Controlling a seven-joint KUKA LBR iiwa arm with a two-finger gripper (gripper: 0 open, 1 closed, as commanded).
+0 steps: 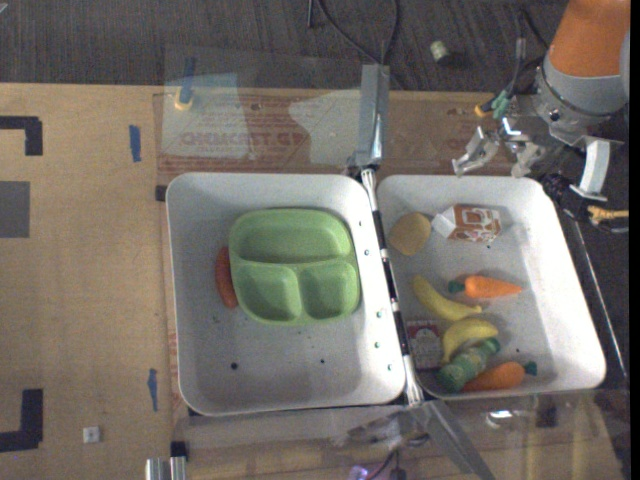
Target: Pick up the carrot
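The gripper stands open and holds nothing at the upper right, above the right bin's far rim. The carrot lies well below it, mid-bin.

A tan cardboard-covered surface fills the 9 o'clock side, marked with blue tape strips and black squares. Toward 12 o'clock lies dark grey carpeted floor, where a black cable loops. Lighting is even.
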